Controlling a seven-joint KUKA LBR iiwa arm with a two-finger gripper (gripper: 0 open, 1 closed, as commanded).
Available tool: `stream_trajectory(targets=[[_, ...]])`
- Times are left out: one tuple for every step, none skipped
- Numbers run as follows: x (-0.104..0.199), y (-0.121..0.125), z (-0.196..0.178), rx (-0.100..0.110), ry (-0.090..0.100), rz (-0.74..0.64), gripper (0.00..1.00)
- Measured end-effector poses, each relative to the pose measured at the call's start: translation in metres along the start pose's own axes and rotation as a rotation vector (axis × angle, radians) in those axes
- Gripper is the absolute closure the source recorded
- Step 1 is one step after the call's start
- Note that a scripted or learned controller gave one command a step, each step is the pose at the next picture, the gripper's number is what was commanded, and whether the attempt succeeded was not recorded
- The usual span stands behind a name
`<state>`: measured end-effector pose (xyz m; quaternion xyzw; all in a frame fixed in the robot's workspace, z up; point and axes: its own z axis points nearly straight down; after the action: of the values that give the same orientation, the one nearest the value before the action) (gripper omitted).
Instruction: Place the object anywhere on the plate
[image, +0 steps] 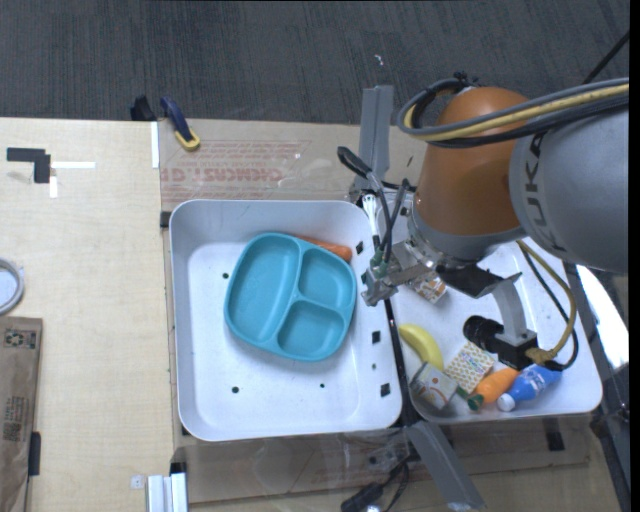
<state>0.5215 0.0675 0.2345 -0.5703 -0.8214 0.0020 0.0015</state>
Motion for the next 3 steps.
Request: stream_trajectory(targets=[[0.106,0.032,0.013,0.001,-0.001,-0.018,1.00],[0.067,0.026,-0.058,-0.001,-0.003,0.030,1.00],[0.065,-0.013,-0.194,-0.002,-0.003,0.118,1.00]])
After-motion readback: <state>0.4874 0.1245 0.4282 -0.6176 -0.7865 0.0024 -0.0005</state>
